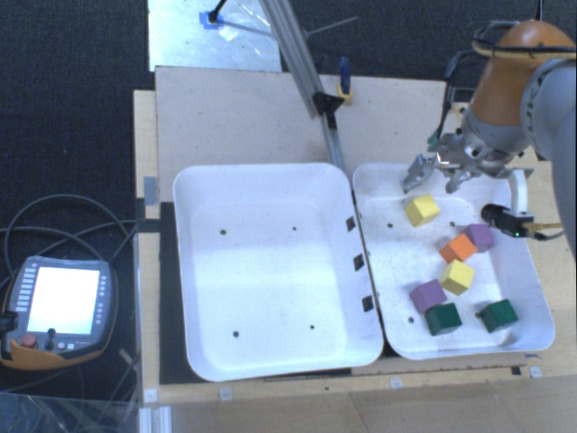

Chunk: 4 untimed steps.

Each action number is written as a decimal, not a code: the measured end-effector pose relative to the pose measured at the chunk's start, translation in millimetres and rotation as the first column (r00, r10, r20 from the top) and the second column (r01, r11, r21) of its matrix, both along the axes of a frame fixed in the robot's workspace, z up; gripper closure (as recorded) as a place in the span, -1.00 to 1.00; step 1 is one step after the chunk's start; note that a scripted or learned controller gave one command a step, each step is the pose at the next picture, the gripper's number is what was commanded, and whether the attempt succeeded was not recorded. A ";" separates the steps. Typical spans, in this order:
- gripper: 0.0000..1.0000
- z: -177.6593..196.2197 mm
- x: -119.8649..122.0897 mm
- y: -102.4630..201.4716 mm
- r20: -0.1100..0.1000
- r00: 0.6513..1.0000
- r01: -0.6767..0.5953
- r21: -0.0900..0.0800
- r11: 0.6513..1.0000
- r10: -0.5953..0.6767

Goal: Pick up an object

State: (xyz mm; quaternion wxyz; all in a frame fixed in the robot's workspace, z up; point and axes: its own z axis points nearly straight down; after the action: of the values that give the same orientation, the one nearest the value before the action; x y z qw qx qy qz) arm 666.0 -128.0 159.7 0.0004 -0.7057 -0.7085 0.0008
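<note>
Yellow cube (pixel 421 210), the block nearest your tool (pixel 440 174), lies just below and slightly left of it at the upper end of the right-hand bin (pixel 532 282), and nothing is gripped yet: by the look of it you are in the approach step, before any grasp. Your tool hangs over the bin's top rim with its two fingers (pixel 415 173) spread apart and nothing between them. Further below it sit an orange cube (pixel 460 247) touching a purple block (pixel 480 236), a second yellow cube (pixel 457 277), another purple cube (pixel 427 295) and two dark green cubes (pixel 443 318), all well apart from it. Next, you would need to bring the tool down and a little left until the fingers straddle the near cube, then close. Your arm (pixel 527 79) reaches in from the right, orange band uppermost, wrist bent downward toward the bin; the bin (pixel 194 242) to the tool's left lies beyond on the worktop (pixel 234 115)
</note>
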 end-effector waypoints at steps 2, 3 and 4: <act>1.00 -45.0 -3.6 -3.3 0.006 1.000 -0.001 0.000 1.000 0.001; 1.00 19.7 2.2 -2.2 0.010 1.000 -0.001 -0.001 1.000 0.001; 1.00 79.4 2.0 7.1 0.010 1.000 -0.002 0.000 1.000 0.002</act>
State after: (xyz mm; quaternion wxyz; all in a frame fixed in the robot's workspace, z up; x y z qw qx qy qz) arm 668.0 -120.9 239.1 -0.0033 -0.7049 -0.7093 -0.0026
